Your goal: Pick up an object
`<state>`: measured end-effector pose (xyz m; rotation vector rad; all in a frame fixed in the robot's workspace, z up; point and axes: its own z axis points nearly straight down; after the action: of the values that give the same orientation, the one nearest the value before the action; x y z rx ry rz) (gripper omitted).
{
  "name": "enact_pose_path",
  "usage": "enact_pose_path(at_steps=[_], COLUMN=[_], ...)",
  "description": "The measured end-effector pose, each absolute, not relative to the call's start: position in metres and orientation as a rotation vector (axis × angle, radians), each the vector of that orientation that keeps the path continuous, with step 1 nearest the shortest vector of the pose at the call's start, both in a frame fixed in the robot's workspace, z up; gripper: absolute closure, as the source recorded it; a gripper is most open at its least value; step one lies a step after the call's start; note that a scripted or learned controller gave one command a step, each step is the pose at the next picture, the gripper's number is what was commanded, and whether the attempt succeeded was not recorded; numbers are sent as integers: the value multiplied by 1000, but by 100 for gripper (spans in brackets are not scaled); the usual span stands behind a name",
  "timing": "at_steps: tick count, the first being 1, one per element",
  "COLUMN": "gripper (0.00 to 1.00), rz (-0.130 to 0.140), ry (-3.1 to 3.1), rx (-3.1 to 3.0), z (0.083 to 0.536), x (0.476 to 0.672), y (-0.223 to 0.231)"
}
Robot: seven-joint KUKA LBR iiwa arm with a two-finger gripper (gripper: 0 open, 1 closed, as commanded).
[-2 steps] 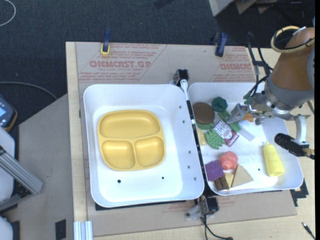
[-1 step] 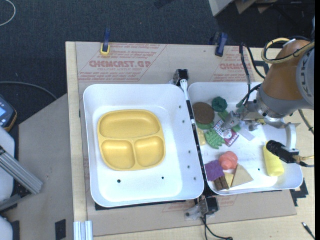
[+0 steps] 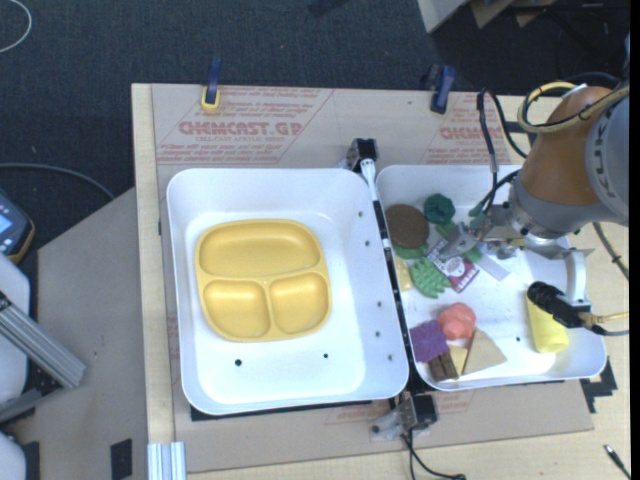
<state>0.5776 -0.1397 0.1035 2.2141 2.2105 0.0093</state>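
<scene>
- The gripper (image 3: 452, 251) hung low over the left half of the right bin (image 3: 505, 303), the grey arm (image 3: 560, 173) with its orange band reaching in across that bin's far right rim.
- Whether the claw was open or closed could not be told; its tip was lost against the clutter under it, and no object could be seen clamped in it.
- Right under the tip, in the bin's left middle, lay a light green knobbly piece (image 3: 428, 280), bright and bumpy on top, touching a small magenta-and-white packet (image 3: 465, 273) on its right.
- A flat brown disc (image 3: 407, 225), round and matt, lay in the bin's far left corner, close against the left wall.
- A small dark green lump (image 3: 438, 208) sat just beside the disc, nearer the bin's far wall.
- A pink-red ball (image 3: 458, 319) rested towards the bin's near left part, with a purple piece (image 3: 429, 341) touching it on the left.
- A tan wedge (image 3: 485, 352) with straight edges and a dark brown block (image 3: 443, 367) lay against the bin's near wall, below the ball.
- A yellow block (image 3: 548, 333) lay in the bin's near right corner, well apart from the gripper.
- The left bin (image 3: 190, 298), touching the right bin's left wall, held a yellow divided plate (image 3: 263, 276) with three hollows.
</scene>
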Motion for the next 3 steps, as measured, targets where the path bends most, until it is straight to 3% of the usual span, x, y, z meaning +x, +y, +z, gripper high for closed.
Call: enact_pose_path(at_steps=[1,3], gripper=[100,100], rz=[10,6], ry=[2201,2217], rx=[2207,2215], z=[115,229], x=[580,577], y=[-143,-147])
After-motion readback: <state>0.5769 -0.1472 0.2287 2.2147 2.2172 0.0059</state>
